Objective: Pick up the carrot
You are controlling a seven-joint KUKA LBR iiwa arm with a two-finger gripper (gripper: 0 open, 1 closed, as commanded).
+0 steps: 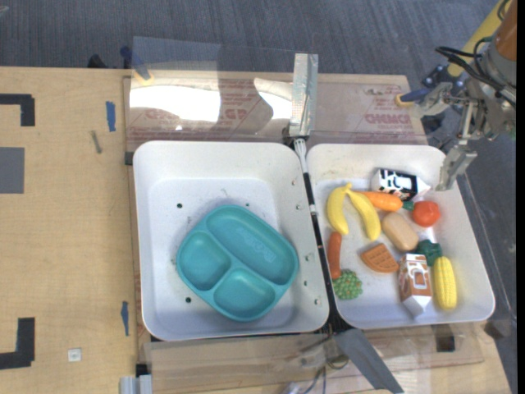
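Reading the carrot [382, 201] as light, rigid, smooth plastic toy; take it across mid-body. It lies down-left of the fingers [454, 169], well apart, in the right bin [480, 302], touching the banana [364, 213]. Long axis near horizontal, thick end toward the tomato [425, 213]. Finger state: cannot tell.

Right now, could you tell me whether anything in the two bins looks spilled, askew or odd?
Nothing stands out. The teal divided plate sits alone in the left bin; the toy foods, with the carrot beside the bananas, lie loosely piled inside the right bin, none over the rim.
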